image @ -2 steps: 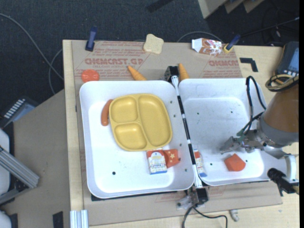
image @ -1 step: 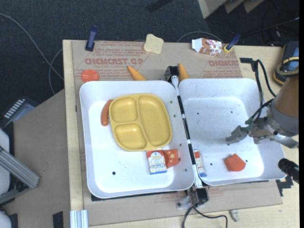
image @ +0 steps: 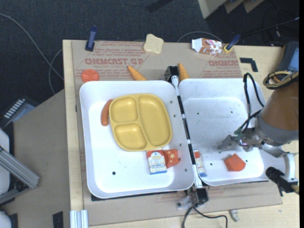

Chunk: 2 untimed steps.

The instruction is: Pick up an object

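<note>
Carton (image: 157, 162) (left bin (image: 95, 141)), orange block (image: 234, 163) right bin (image: 213, 96)

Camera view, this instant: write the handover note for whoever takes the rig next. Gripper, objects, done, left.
Gripper: low in the right bin, just above-left of the orange block; nothing seen between its fingers.
Left bin: yellow divided plate, sausage at its left edge, small carton and a red packet below it.
Done: no object lifted yet.
Left: close on an object, probably the orange block, and raise it.
</note>
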Motion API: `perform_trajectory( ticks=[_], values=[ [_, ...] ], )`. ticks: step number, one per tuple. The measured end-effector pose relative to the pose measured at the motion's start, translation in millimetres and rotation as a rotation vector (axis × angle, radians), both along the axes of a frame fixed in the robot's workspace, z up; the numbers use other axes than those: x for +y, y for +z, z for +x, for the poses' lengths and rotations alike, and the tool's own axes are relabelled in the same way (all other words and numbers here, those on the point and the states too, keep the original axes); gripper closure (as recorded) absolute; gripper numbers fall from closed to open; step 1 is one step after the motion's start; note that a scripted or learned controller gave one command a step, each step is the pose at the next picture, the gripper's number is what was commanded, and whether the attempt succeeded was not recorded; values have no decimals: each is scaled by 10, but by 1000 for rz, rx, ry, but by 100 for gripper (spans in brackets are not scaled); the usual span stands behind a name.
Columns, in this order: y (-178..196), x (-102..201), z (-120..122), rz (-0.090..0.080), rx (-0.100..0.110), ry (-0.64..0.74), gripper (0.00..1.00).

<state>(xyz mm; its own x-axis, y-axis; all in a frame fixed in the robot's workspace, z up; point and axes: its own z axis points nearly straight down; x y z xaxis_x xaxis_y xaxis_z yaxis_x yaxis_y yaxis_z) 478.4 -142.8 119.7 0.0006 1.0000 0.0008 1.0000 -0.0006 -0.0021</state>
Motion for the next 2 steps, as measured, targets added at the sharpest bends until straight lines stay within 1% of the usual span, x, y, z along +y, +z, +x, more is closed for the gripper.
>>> perform_trajectory(
  ticks=[1, 2],
  values=[
    [987, -105, 14, -2, -4, 1, 0],
    [358, -168, -1, 0, 0, 0, 0]
  ],
)
